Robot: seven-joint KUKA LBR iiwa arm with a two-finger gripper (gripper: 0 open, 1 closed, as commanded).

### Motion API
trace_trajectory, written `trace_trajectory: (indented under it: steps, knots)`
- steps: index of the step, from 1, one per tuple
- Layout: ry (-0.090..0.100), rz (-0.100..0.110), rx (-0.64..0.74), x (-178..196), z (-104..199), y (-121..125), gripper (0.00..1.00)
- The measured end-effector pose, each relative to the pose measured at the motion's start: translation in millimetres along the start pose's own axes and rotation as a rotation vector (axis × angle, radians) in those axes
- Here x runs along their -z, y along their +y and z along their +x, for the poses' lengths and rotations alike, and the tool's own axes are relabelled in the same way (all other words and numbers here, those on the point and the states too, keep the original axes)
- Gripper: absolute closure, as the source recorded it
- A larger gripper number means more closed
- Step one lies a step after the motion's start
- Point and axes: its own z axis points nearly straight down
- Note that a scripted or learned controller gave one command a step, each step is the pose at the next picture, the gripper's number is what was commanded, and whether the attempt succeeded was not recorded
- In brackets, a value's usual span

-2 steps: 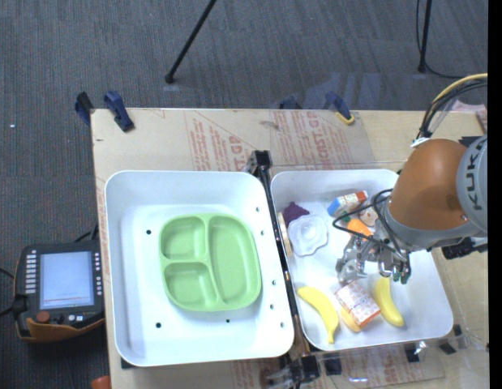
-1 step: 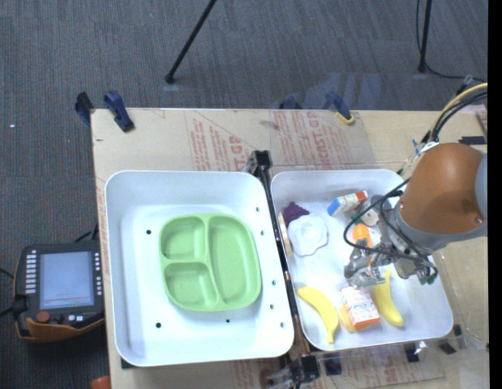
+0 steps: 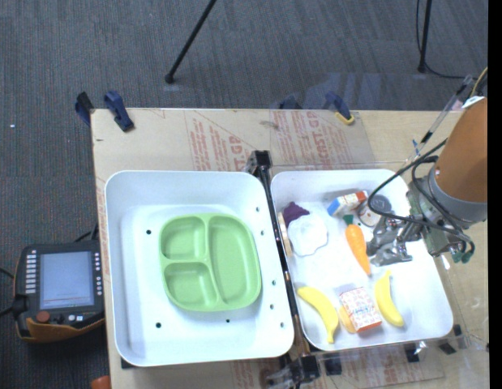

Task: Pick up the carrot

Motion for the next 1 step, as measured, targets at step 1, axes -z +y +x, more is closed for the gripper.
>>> trace_trajectory:
  steps: [1]
  knots:
    - [0.016, -0.006, 0.015, -141.1, -0.3, 56.1, 1.0]
